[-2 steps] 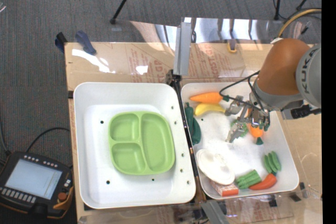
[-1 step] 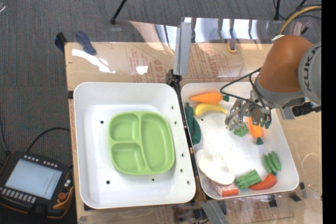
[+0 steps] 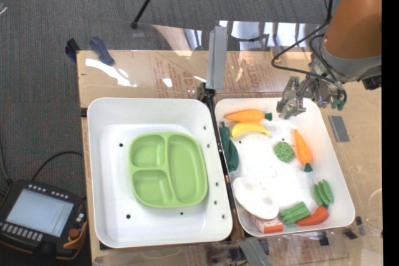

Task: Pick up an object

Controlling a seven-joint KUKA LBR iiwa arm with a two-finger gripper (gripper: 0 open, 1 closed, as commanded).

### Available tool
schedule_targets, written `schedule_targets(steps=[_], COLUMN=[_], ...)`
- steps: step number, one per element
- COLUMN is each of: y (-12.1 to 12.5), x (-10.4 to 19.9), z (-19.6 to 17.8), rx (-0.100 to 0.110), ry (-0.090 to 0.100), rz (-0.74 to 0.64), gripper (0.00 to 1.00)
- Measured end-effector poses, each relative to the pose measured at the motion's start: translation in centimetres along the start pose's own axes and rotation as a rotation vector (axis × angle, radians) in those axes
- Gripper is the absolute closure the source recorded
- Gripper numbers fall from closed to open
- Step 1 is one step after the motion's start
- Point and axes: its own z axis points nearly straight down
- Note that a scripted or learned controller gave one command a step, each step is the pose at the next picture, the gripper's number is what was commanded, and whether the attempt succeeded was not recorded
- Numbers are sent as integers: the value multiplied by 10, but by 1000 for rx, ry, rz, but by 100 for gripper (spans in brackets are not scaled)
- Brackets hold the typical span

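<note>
My gripper [image 3: 292, 106] hangs over the back edge of the right bin [image 3: 336, 162], its fingers open and nothing between them. Just left of it and a little nearer lie an orange carrot [image 3: 245, 115] and a yellow banana [image 3: 250, 129]. A second carrot [image 3: 302, 147] and a round green piece [image 3: 284, 151] lie nearer the bin's middle, below the gripper. A dark green vegetable [image 3: 228, 150] rests along the bin's left wall.
The right bin's near end holds a white object [image 3: 254, 195], green pods [image 3: 323, 192], a green piece [image 3: 294, 213], a red pepper [image 3: 315, 216] and a small red-and-white box [image 3: 269, 226]. In the left bin [image 3: 106, 134] lies a green divided plate [image 3: 168, 169].
</note>
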Motion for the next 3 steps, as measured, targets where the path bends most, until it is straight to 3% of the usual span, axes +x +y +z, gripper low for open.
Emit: schedule_targets(steps=[1, 2, 3], y=[-41, -61, -47], x=[12, 107, 63], z=[103, 165, 162], rx=[-7, -10, -3], ry=[22, 27, 16], rz=[-381, -469, -143], gripper=[100, 100, 100])
